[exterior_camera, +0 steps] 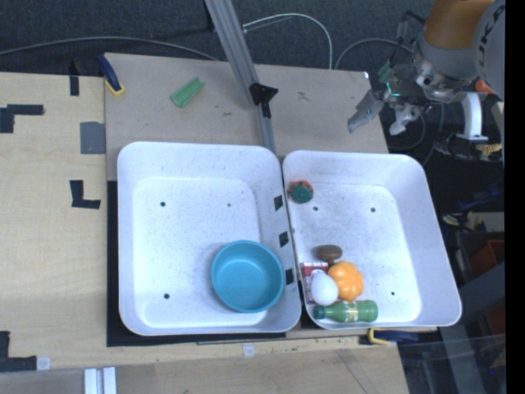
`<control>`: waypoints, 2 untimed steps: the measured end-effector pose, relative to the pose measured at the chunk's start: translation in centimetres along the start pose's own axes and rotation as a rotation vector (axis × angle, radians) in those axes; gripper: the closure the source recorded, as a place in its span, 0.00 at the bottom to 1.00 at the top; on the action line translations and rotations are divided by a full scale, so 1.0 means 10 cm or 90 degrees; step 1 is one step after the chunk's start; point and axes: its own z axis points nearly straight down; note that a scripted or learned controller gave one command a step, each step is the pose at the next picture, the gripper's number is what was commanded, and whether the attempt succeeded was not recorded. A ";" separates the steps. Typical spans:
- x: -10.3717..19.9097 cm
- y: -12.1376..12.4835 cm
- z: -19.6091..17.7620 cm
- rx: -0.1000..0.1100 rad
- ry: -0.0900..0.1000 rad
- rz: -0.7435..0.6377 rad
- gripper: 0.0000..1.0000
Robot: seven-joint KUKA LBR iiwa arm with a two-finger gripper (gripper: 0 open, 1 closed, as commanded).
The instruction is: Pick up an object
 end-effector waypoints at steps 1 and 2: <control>0.00 0.00 0.00 0.000 0.000 0.000 0.00; 0.10 -0.03 0.58 0.003 0.000 0.000 0.00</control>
